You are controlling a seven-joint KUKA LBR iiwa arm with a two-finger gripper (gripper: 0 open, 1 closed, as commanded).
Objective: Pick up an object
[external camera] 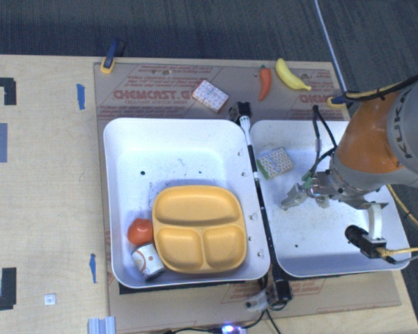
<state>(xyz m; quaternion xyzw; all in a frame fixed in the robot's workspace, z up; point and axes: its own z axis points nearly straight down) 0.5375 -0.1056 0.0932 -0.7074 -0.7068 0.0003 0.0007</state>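
Dark blue carpet beyond a pale wooden bench, with brown cardboard under two white bins. In the right bin [313,256], near its upper-left corner, a small green-and-white checkered packet [275,162], lying flat. Gripper [293,200] low over the bin floor, just below and right of the packet, apart from it. Spread or closed: impossible to tell from this slant. Nothing visibly gripped. In the left bin [174,152], a yellow divided tray [198,228] with a red ball [139,231] and a small can [147,259] tight against its left edge.

Likely risks from here:
- Closing on bare floor beside the packet.
- Pushing so thin a thing toward the wall instead of lifting it.
- Slipping off its flat face and coming up with nothing.
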